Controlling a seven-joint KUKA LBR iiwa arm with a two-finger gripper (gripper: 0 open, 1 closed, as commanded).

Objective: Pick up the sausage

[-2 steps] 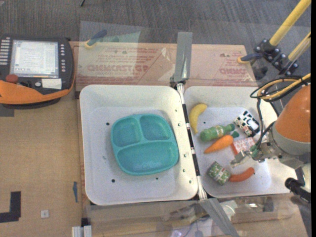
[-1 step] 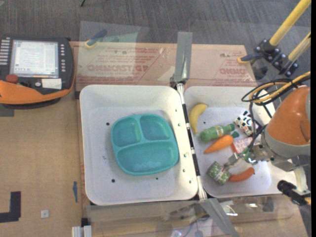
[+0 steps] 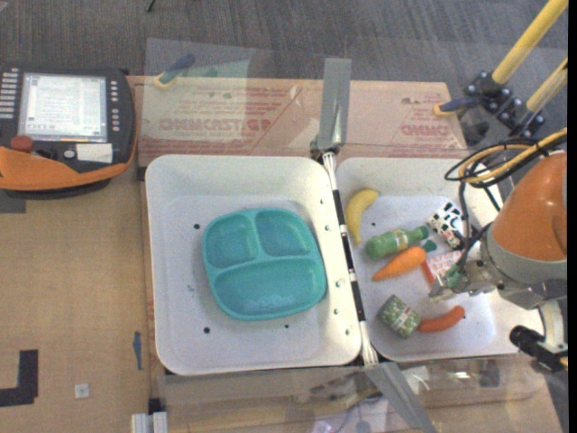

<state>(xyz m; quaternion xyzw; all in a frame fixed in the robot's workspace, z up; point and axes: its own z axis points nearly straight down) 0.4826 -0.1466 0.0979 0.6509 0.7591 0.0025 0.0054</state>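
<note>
One pincer hangs low in the right bin; I cannot tell how it is set. Sausage lies just below it, apart, not held. Risk: carrot sits close to its left and a red-white packet right beside it, so a descent slightly off could nudge or grab those instead. Green can lies lower left, near the sausage's end; bottle and banana further up-left. Teal plate sits far left in the other bin.
</note>
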